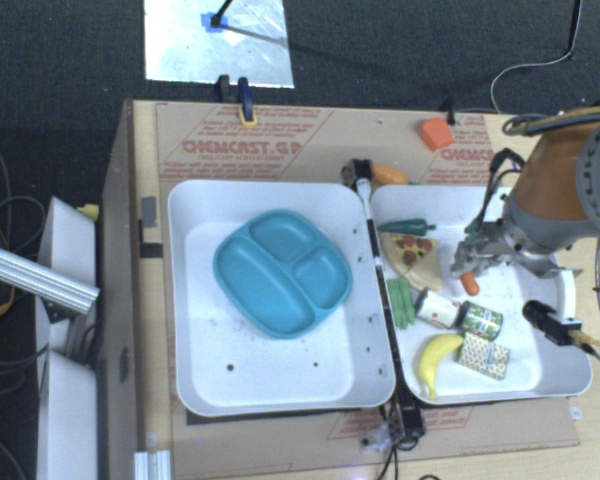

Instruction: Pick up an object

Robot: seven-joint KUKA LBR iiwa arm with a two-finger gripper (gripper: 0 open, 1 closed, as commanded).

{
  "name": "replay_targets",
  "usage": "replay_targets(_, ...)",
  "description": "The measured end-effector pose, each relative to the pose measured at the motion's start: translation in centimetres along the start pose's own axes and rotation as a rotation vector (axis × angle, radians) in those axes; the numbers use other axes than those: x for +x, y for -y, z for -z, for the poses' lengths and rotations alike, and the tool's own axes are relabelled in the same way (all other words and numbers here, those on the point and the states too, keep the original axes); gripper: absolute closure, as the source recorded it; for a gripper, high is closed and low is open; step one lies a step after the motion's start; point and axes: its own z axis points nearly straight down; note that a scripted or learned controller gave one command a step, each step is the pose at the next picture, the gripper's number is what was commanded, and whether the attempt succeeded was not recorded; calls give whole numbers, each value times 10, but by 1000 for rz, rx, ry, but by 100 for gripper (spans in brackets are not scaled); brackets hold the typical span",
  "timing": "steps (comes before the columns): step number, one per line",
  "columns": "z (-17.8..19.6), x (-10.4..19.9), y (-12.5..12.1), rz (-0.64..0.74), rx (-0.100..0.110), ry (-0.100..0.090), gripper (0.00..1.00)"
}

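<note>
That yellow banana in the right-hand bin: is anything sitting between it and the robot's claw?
Yes. The gripper hangs above the bin's middle, and the banana lies near the front edge. Between them lie a white bottle and a green can.

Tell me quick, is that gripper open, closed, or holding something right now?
Gripper: cannot be told from this view. It sits low in the right bin, just above a small orange piece, beside the pizza slice.
</note>
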Motion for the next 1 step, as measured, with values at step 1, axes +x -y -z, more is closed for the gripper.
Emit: replay_targets(1, 70, 89, -31, 1, -2, 0, 100)
